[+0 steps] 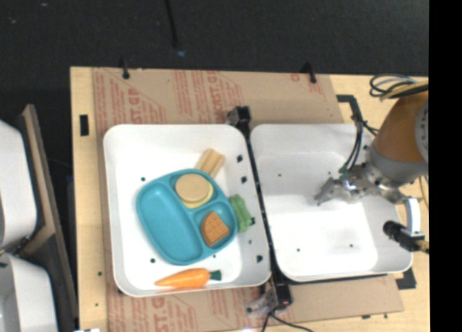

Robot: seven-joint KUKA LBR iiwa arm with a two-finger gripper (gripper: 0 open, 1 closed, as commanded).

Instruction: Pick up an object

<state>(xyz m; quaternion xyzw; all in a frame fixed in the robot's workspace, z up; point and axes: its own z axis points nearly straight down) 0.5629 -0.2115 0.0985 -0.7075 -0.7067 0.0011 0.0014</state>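
Left bin [115, 179] holds one blue tray [162, 229] and one carrot [186, 278] near its front edge; the gripper [328, 192], fingers spread and holding nothing, hovers over the right bin [317, 265].

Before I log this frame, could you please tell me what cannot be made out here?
- Two-finger gripper, camera view: too small and blurred to tell open or shut.
- Green object: partly hidden behind the blue divided plastic tray.
- Grey arm with orange band: cut off by the right edge.
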